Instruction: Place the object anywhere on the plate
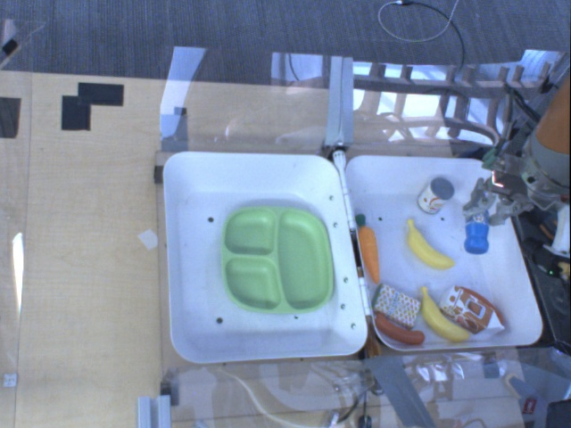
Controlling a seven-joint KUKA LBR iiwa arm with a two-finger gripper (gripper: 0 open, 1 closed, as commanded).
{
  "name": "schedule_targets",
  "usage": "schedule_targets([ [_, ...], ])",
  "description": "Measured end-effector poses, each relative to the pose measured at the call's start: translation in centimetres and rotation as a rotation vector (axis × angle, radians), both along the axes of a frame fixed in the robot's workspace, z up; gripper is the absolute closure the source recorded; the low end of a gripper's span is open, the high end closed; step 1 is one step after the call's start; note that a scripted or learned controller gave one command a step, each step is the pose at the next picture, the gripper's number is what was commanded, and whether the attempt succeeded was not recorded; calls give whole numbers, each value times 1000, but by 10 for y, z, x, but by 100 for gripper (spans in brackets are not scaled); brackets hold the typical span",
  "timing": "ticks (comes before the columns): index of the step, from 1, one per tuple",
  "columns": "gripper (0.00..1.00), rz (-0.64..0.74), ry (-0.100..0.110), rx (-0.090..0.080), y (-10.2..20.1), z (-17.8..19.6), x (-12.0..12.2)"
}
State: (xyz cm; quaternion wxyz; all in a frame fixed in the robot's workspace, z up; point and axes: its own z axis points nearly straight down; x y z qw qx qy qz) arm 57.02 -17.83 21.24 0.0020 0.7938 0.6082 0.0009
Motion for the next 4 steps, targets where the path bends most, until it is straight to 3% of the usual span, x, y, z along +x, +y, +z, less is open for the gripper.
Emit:
schedule_targets([
  [1,100,226,1,1,76,-27,21],
  [2,100,194,2,2,147,-28,11],
  [3,100,398,-7,-12,187,-24,-9],
  [4,100,347,1,2,274,-23,-53],
])
